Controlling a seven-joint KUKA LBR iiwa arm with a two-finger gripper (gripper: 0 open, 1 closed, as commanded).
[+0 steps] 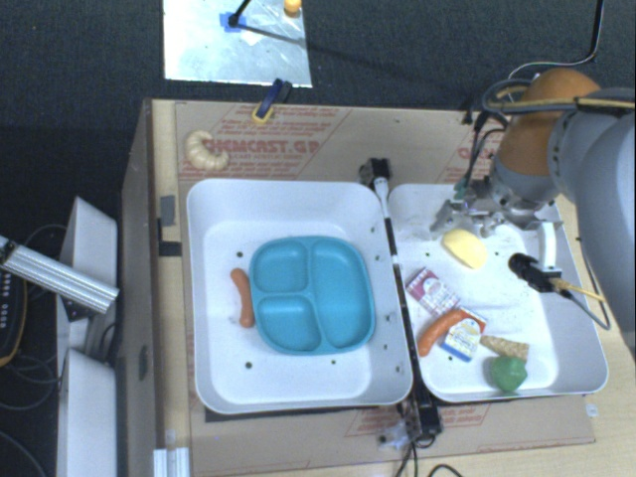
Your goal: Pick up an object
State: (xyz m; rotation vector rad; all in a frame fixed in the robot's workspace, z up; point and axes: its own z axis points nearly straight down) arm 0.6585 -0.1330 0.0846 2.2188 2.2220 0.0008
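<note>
**Gripper low over a pale yellow lump in the right bin**

The gripper (471,215) sits in the upper part of the right bin (561,351), right of the frame's middle. It is just above a pale yellow lump (465,249) and may be touching its top edge. Whether it is open or shut on anything cannot be told from this slant. The grey arm (596,157) fills the right edge of the frame.

Below the lump, towards the lower right of the frame, lie:
- a small packet (430,291) with a dark red and white printed face, its wording too small to read
- an orange sausage (435,331), resting against a little carton (465,334) printed in orange, white and blue, also unreadable
- a tan stick (505,346), just right of the carton
- a green rounded thing (508,374), near the bin's lower rim

The left bin (214,266), in the middle of the frame, holds a blue divided plate (310,294). A second orange sausage (243,297) lies just to the plate's left.

Both bins stand on a cardboard sheet (328,137) that carries red block lettering along its upper strip. The letters look like "CHEMCAST GP" but are too blurred to be sure.
</note>
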